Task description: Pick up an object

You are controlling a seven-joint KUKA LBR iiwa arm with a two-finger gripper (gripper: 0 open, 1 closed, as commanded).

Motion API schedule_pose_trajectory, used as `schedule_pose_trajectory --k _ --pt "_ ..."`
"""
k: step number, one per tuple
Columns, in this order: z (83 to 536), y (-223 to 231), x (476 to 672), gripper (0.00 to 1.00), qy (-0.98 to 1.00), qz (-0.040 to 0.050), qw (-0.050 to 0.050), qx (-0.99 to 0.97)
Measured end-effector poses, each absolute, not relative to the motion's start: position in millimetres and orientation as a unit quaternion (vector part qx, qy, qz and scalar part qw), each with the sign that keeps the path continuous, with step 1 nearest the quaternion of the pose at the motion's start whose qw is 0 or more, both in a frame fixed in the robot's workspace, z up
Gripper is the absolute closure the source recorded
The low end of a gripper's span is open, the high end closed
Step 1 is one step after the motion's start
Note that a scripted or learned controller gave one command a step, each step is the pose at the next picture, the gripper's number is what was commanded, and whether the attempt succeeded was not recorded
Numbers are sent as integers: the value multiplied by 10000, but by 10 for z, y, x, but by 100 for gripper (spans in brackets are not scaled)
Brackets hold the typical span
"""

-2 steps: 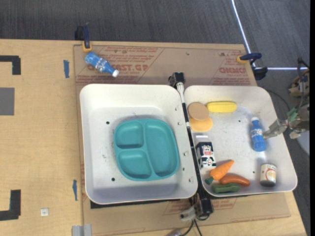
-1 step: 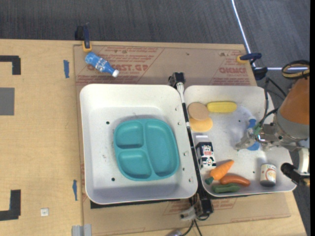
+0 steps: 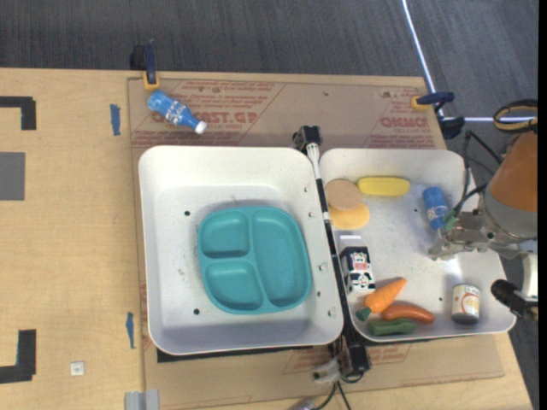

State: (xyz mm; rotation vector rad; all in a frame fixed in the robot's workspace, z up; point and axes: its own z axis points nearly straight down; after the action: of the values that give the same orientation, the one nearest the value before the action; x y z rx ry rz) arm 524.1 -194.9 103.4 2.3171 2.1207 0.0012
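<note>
1. Camera view: you see the grey two-finger gripper [image 3: 446,244] low over the right white bin [image 3: 402,167], just below the small blue plastic bottle [image 3: 435,205].
2. You cannot tell its grip state.
3. The orange plastic carrot [image 3: 385,295] lies well apart.

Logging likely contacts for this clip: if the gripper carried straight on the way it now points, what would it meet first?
The gripper seems to point down at the right bin, so bare bin floor probably comes first, between the blue bottle and the small can. Depth is unclear from this slanted view.
</note>
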Motion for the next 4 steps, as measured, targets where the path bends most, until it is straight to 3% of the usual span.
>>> schedule_pose_trajectory --k 1,2,3,4 --pt "1032 -1948 5240 0 6751 4 0 7378" --pt "854 -1944 5891 0 7807 7 19 6250" --pt "857 -1800 6410 0 9219 5 29 3873" --pt "858 -2012 6238 0 9794 2 14 2017"
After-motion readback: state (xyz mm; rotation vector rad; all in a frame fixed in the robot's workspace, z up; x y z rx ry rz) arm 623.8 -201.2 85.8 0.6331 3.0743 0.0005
